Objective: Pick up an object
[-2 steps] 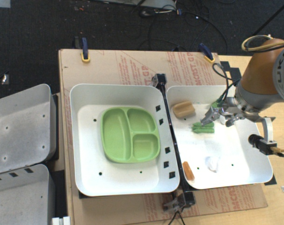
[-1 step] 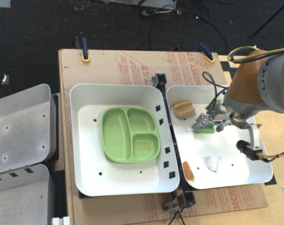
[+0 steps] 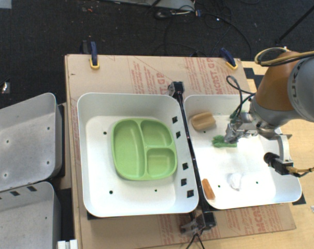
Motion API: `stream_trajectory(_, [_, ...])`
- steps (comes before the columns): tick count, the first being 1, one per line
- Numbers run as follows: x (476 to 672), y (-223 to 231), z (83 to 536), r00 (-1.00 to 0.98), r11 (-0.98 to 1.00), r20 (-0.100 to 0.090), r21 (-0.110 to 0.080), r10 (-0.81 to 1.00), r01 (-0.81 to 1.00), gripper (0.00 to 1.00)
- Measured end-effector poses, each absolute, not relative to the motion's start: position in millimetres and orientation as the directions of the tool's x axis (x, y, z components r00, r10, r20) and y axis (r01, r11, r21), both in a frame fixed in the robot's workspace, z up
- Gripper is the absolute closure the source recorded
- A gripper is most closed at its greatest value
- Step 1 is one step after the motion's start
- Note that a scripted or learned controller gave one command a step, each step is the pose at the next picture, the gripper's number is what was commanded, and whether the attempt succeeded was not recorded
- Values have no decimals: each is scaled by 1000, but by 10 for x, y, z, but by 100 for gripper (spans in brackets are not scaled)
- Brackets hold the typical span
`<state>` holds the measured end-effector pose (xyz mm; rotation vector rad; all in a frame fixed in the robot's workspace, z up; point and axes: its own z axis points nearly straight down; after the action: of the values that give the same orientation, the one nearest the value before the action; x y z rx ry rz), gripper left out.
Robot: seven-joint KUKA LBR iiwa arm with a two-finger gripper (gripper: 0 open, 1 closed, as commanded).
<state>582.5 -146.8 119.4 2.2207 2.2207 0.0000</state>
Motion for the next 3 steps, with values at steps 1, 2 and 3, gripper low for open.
stream_trajectory(1, [5875, -1454, 1827, -3, 3, -2, 6, 1000, 1000, 100])
stream_trajectory(2, [5885, -1456, 2077, -2, 2, -1, 4, 1000, 1000, 100])
stream_trajectory(3, [5956, -882, 2213, -8, 8, 1, 3, 1000, 1000, 100])
